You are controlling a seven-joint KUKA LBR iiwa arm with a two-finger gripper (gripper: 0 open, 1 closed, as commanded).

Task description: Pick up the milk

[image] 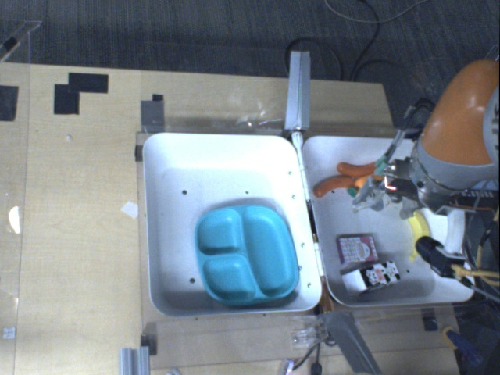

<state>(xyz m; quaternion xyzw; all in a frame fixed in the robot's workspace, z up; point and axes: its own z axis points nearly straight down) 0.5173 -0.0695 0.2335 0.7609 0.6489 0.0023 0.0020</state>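
Note:
The milk (380,275) is a small carton with black and white cow patches, lying on its side near the front edge of the right bin (336,287). My gripper (373,196) hangs over the middle of the right bin, behind the milk and apart from it. It is right beside an orange carrot-like toy (337,183). Nothing from the bin shows in its grasp.
A dark red box (357,248) lies just behind the milk. A yellow object (420,226) lies to the right, partly under the arm. The left bin (164,209) holds a blue compartment plate (247,253). A metal post (299,92) stands behind the bins.

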